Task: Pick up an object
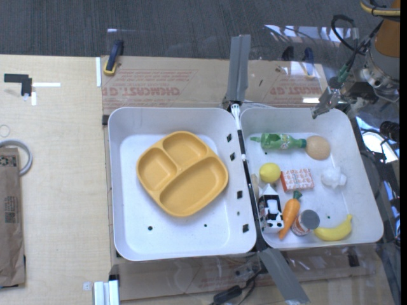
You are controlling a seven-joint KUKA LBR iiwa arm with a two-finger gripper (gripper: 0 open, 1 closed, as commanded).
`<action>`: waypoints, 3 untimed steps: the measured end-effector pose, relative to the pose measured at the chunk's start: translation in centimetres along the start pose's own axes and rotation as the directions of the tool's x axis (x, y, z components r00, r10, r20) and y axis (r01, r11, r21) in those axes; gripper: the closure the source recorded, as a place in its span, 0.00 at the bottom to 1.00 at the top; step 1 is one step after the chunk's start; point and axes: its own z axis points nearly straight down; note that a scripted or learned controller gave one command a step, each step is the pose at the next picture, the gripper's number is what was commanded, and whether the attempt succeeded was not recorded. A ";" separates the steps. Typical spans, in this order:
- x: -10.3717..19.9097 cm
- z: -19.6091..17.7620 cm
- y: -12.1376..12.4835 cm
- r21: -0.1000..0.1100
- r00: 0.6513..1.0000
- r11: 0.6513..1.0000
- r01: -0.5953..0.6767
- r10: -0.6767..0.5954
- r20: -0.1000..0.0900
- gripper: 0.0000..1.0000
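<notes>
My gripper [325, 103] hangs over the back rim of the right bin [362, 170], near its far right corner, with nothing seen in it. Several small objects lie in that bin. A green bottle [280, 142] and a tan ball [318, 147] sit closest to the gripper, at the back. In the middle are a lemon [270, 172], a red and white box [297, 180] and a white crumpled lump [333, 178]. At the front lie a carrot [290, 213], a black and white carton [271, 211], a grey-topped can [309, 220] and a banana [334, 229].
The left bin [127, 221] holds a yellow divided plate [183, 172]. A grey divider bar [239, 68] rises between the bins at the back. Cables and the arm's body crowd the upper right. A brown bag [9, 215] lies at the far left.
</notes>
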 end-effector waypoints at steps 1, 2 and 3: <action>0.7 14.8 -3.5 0.001 1.000 1.000 0.028 -0.028 -0.001 0.00; 2.6 17.8 -13.4 0.002 0.993 0.993 -0.121 0.121 -0.001 0.00; 2.6 17.8 -15.1 0.002 0.996 0.996 -0.087 0.087 -0.001 0.00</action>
